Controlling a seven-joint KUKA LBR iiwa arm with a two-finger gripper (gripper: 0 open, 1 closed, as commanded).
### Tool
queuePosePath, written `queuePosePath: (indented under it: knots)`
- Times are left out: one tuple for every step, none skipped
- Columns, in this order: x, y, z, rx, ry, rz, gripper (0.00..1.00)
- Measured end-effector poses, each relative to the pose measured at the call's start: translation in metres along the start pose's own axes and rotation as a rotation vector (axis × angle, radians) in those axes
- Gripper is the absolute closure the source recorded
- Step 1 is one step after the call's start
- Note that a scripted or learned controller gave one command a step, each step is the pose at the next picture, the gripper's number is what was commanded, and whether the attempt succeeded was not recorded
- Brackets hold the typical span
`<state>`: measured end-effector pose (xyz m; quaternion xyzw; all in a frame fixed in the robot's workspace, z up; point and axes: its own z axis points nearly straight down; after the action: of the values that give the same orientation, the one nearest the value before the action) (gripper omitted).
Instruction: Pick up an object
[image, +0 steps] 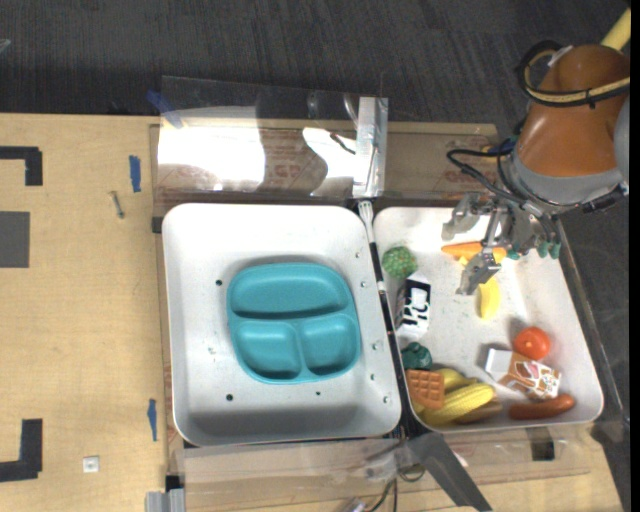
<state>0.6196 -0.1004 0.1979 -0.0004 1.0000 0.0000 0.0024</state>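
My gripper (487, 250) hangs over the far part of the right bin (580, 330), below the grey and orange arm (565, 120). An orange carrot-like piece (460, 251) lies just to its left, and a yellow banana-like piece (488, 299) lies just in front of it. Whether either one touches the gripper is not visible. Elsewhere in this bin are a green broccoli (398, 261), a black and white item (415, 305), a red tomato (533, 342), a small printed box (522, 375), a brown sausage (542, 407), a yellow corn cob (465, 400) and a waffle (424, 385).
The left bin (190, 300) holds a teal divided plate (292, 320). A ridge (380, 300) separates the two bins. A dark green toy (415, 354) lies by this ridge. Clear plastic sheeting (260, 150) stands behind the bins. Cables (480, 165) hang near the wrist.
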Motion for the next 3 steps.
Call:
queuePosePath:
  knots:
    - [-0.021, -0.023, 0.108, 0.002, -0.01, -0.106, 0.0]
    - [0.024, -0.052, 0.11, 0.001, 0.0, -0.019, 0.0]
    - [0.003, -0.006, 0.11, -0.001, -0.007, 0.049, 0.0]
